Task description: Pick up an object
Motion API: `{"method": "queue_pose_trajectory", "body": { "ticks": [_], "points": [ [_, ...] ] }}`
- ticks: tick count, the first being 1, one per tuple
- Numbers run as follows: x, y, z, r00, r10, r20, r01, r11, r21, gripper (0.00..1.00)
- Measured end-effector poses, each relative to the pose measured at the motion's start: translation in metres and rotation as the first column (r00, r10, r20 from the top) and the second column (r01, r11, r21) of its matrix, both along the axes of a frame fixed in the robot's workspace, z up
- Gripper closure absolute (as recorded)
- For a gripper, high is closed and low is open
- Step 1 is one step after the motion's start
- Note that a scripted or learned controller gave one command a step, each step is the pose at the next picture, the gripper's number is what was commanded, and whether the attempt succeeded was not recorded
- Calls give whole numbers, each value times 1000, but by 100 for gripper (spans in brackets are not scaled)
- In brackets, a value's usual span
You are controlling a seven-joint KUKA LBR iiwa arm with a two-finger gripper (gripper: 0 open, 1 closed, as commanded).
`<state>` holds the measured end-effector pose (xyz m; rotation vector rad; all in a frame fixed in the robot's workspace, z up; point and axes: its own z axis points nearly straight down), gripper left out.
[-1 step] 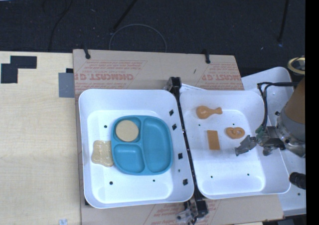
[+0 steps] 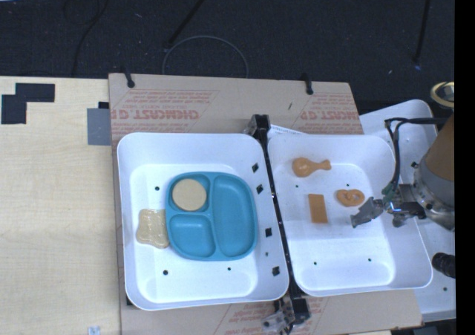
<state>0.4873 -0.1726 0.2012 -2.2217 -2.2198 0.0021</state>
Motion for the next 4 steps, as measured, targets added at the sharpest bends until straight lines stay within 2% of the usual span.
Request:
{"method": "queue_pose_trajectory", "body": {
  "ticks": [2, 3, 4],
  "points": [
    [6, -2, -113, 1000, 0, -6, 0, 1000, 4, 0],
    [6, -4, -100, 1000, -6, -3, 6, 1000, 3, 100],
    [17, -6, -46, 1000, 2, 4, -2, 1000, 0, 100]
  ]
}}
